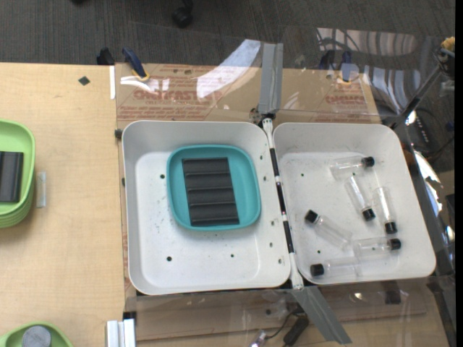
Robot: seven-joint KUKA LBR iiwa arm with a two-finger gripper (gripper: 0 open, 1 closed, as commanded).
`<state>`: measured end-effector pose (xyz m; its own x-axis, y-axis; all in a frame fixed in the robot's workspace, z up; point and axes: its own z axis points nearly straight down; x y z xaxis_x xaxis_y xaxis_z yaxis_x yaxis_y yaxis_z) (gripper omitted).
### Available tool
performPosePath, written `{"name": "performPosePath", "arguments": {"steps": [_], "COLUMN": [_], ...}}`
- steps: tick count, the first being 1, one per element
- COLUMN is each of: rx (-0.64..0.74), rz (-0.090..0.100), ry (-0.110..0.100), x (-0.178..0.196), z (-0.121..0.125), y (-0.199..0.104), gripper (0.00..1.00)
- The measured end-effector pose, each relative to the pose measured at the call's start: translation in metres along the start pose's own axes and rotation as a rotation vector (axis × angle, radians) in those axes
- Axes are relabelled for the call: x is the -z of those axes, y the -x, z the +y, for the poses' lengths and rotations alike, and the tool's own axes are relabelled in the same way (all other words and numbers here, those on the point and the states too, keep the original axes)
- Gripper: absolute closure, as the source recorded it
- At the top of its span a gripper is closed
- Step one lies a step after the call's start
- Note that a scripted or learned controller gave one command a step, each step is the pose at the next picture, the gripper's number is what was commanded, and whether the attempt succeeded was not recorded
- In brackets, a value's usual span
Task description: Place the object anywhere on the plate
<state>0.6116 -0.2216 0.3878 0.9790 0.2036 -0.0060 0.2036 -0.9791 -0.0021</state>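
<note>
Teal plate sits mid left bin; six clear vials scattered in right bin. Gripper state: can't tell.

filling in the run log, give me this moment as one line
plate: teal plate in left bin, carrying a dark ridged insert | objects: clear vials with black caps loose in right bin | placed: none yet

Both bins, the left bin and the right bin, look like smooth white plastic with a soft sheen. The teal plate in the left bin is matt plastic, with a dark ribbed insert. The vials look clear and glossy, with black caps. At the frame's left, the bench top looks like pale, matt wood.
</note>
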Motion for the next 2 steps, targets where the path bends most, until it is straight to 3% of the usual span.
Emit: {"name": "performPosePath", "arguments": {"steps": [1,2], "rx": [0.001,0.001], "rz": [0.0,0.001], "ry": [0.0,0.001], "x": [-0.0351,-0.0411], "z": [0.0066,0.0081], "y": [-0.0322,-0.0407], "gripper": [0.0,0.0]}}
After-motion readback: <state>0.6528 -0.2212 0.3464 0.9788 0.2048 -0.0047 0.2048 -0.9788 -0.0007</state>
